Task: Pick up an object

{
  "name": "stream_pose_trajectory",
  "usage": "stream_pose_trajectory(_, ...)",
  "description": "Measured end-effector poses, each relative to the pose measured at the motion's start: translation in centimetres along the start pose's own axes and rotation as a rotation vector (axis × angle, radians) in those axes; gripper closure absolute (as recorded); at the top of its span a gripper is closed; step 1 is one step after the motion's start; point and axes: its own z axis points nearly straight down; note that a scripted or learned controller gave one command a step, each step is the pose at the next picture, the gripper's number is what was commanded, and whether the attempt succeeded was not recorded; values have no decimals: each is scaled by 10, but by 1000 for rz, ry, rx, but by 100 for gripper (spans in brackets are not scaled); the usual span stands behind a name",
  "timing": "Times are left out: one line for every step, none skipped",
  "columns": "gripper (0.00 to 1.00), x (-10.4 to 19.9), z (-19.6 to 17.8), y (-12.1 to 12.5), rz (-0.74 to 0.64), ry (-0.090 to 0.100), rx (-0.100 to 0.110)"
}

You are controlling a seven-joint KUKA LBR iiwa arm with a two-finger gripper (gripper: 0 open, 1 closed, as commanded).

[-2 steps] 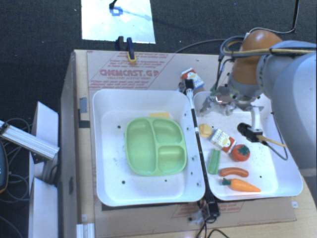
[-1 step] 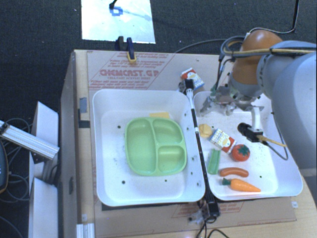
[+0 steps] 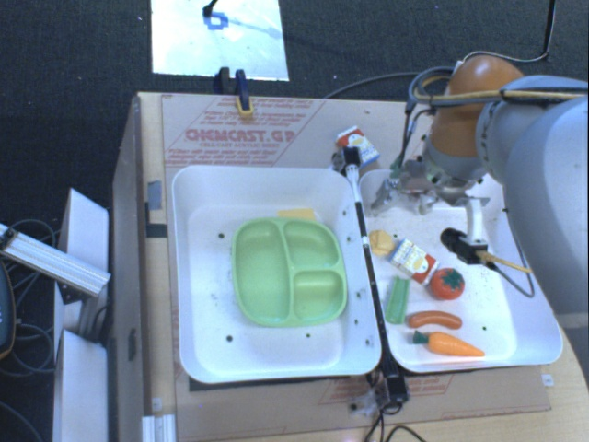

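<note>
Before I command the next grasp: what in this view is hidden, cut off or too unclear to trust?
- Gripper: small and blurred under the wrist in the camera view; open or shut is unreadable.
- Right bin: its far right part is covered by the grey arm.
- Yellow item behind the green tray: mostly hidden by the tray rim.
- Carton: label too small to read.

Tray (image 3: 288,273) in left bin (image 3: 204,339). Right bin (image 3: 515,334): tomato (image 3: 447,284) at 3 o'clock of carton (image 3: 411,259), sausage (image 3: 434,319) at 12 o'clock of carrot (image 3: 448,343).
</note>
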Motion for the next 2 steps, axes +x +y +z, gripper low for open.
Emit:
stream_pose_trajectory(0, 0, 0, 0, 1, 0, 0)
stream_pose_trajectory(100, 0, -11, 1, 0, 1, -3)
